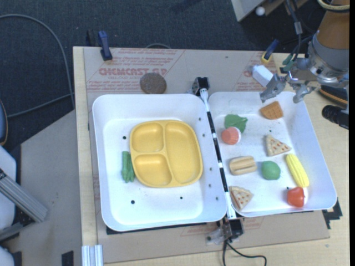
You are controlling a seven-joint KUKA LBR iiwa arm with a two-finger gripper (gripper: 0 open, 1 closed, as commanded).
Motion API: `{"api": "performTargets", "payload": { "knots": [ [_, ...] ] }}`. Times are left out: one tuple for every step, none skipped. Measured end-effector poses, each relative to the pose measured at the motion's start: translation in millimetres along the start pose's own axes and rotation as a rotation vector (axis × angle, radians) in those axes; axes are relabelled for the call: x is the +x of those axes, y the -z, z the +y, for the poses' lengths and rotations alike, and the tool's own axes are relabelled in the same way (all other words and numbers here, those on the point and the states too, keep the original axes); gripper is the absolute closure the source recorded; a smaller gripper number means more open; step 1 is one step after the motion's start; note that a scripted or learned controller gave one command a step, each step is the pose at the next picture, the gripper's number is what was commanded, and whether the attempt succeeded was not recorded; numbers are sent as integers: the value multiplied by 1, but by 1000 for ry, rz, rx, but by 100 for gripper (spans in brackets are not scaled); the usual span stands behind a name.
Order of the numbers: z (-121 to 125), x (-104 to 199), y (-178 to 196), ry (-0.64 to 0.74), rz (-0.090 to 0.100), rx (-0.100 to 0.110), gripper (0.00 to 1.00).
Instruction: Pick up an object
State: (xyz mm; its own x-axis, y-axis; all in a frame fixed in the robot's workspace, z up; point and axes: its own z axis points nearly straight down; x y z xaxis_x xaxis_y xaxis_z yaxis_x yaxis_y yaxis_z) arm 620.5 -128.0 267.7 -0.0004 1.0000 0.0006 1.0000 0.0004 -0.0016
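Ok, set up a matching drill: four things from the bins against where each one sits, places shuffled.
Things:
1. yellow plate
2. corn
3. green pod
4. hot dog

Places:
A. right bin, by its right wall
B. left bin, left of the plate
C. middle of left bin
D. right bin, near the divider

Pairs: 1-C, 2-A, 3-B, 4-D

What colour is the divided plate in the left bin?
Yellow; the divided plate shows best in the camera view, inside the white left bin.
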Motion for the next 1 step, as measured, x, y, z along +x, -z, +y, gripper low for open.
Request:
{"api": "performTargets", "payload": {
  "knots": [
    [-23,-15,-113,-1,0,0,0]
  ]
}}
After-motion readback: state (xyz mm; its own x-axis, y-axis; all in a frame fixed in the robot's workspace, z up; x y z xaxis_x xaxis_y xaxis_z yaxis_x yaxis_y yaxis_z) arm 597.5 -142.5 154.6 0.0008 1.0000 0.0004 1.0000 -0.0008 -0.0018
